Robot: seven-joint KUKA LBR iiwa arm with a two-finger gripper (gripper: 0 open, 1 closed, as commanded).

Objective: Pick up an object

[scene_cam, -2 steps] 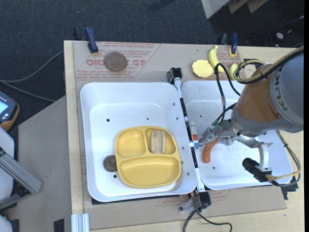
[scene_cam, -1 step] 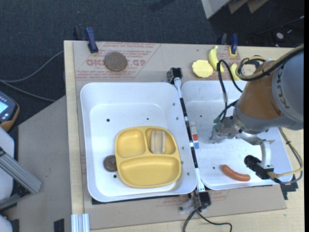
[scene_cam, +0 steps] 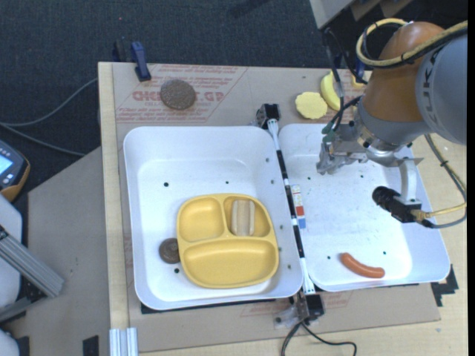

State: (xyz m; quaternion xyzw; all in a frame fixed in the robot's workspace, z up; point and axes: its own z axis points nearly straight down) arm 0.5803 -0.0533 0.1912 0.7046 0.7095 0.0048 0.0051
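— Sausage (scene_cam: pixel 362 265) lies in the right bin (scene_cam: pixel 415 269), near its front wall, well apart from the gripper (scene_cam: pixel 332 160).

— Is the pincer open?

— Cannot tell (too small and dark). It hangs over the bin's far end. Better to come straight down, straddling the sausage across its width.

Bench (scene_cam: pixel 111 199) bears two white bins (scene_cam: pixel 148 162); brown disc (scene_cam: pixel 177 93); yellow pieces (scene_cam: pixel 312 104).
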